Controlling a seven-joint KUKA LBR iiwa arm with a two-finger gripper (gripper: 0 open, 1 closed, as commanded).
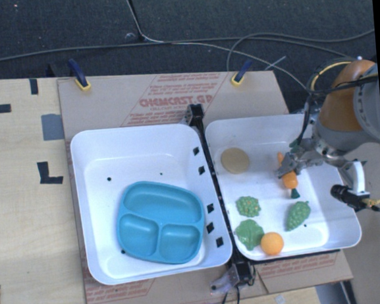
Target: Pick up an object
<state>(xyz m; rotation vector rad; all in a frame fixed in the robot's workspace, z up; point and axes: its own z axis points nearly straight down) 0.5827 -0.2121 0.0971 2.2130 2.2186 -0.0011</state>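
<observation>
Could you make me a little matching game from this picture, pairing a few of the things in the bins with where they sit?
Things:
1. blue divided tray
2. tan round cookie
3. orange ball
4. carrot

Places:
A. near front edge of the right bin
B. just under the gripper
C. alone in the left bin
D. right bin, towards the back, close to the divider

Pairs: 1-C, 2-D, 3-A, 4-B

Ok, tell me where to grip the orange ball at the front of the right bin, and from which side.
Probably straight from above, closing the hand across the orange ball at its widest part. It is round, so any axis works, but the green leafy piece touches its left side; placing the fingers front and back looks safer.
</observation>
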